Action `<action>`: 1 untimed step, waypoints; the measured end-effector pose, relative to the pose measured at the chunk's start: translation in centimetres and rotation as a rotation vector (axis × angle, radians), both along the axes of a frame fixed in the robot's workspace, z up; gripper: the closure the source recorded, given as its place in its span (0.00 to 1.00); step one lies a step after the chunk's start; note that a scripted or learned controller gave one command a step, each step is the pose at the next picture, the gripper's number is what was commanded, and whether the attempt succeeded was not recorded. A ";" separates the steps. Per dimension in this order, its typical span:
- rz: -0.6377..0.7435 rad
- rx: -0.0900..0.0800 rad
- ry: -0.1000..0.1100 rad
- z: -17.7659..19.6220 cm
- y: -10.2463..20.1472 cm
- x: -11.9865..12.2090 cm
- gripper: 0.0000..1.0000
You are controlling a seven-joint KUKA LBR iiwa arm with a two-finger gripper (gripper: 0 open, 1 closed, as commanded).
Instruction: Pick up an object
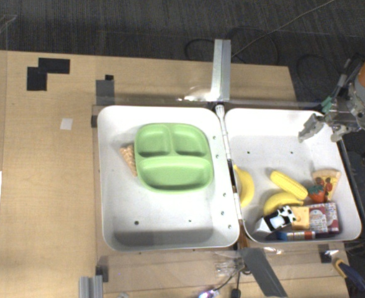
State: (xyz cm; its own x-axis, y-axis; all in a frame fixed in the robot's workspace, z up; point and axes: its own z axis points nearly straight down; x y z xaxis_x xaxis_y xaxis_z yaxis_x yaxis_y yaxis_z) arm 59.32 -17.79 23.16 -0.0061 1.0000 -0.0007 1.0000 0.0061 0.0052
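We've got the gripper (pixel 322 128) at right bin's (pixel 257 135) far-right corner, fingers apart, holding nothing; should drop straight over corn (pixel 288 184) near bin's middle.

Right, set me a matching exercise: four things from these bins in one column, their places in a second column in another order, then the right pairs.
1. green divided plastic plate
2. tan waffle-patterned piece
3. two-finger gripper
4. small black-and-white cow toy

A. over the right bin's far right corner
B. middle of the left bin
C. tucked under the plate's left edge
D. near the right bin's front wall, beside the yellow bananas

Pairs: 1-B, 2-C, 3-A, 4-D
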 end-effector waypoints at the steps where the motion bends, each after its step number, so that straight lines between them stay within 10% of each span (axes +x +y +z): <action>1: 0.074 0.000 -0.001 -13.6 2.9 -3.3 0.00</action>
State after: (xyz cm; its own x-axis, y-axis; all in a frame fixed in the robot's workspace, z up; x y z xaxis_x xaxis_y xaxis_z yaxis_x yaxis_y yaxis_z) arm 55.99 -14.92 9.56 -0.0801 0.9968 -0.0010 0.9968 0.0801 0.0057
